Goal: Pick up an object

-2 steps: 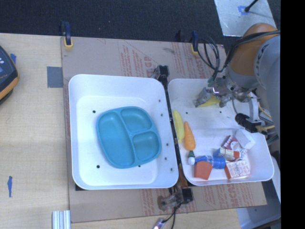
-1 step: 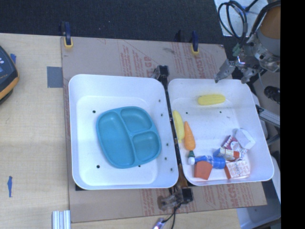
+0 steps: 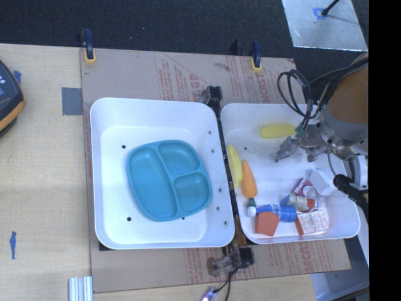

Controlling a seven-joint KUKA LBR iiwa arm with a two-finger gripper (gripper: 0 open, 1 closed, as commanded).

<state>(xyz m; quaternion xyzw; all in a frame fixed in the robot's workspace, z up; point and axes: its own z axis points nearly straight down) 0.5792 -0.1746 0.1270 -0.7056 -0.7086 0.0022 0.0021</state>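
Observation:
My gripper hangs over the upper part of the right bin, reaching in from the right below the grey arm. Just up and left of it lies a yellow banana-like piece. A second yellow piece and an orange carrot lie by the bin's left wall. Along the front sit a blue bottle, an orange-red block, a small carton, a red-and-white packet and a white item. Nothing shows in the gripper.
The left bin holds a blue divided plate. Black cables loop above the gripper. A dark metal divider runs between the bins. A yellow-edged device sits at the far left of the bench.

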